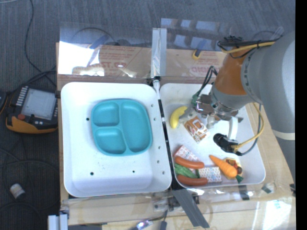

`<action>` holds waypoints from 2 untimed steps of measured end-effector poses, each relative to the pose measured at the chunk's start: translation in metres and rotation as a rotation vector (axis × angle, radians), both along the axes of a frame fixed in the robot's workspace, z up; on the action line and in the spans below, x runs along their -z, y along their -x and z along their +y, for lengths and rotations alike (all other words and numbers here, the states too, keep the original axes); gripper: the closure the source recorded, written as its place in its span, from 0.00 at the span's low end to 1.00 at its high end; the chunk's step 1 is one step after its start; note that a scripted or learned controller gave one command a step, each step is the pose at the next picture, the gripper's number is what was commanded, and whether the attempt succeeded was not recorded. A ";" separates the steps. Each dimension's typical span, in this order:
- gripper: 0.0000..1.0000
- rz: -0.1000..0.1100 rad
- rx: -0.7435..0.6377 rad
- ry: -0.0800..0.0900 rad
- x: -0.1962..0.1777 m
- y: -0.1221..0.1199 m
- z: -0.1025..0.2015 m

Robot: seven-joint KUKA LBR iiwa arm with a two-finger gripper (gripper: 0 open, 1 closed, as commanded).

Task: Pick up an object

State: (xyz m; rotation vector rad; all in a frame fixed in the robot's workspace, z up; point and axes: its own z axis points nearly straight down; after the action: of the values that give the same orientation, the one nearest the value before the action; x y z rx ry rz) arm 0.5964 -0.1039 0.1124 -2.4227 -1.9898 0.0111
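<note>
Hand [203, 112]: low over the upper middle of the right bin [180, 94], entering from the right; how far open cannot be told, nor whether anything is gripped.
Packet [196, 129]: orange and white, tilted, just under the hand; touching or merely close, cannot tell.
Banana [178, 115]: yellow, just left of the hand, near the bin's left wall.
Crowding: banana and packet close against the hand's left and lower sides.
Lower row: patterned wrapper [185, 153], upper sausage [189, 162], lower sausage [192, 180], carrot [224, 166], bunched together along the bin's lower edge, apart from the hand.
Left bin [76, 166]: blue divided plate [121, 127] lying in the middle.
</note>
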 end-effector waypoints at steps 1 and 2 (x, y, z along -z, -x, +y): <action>1.00 0.007 -0.001 -0.004 -0.005 0.000 0.001; 1.00 -0.002 0.053 0.004 -0.108 -0.046 0.068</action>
State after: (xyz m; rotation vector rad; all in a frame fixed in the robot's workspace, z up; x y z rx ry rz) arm 0.6420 -0.0361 0.2200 -2.4777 -1.9277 0.0123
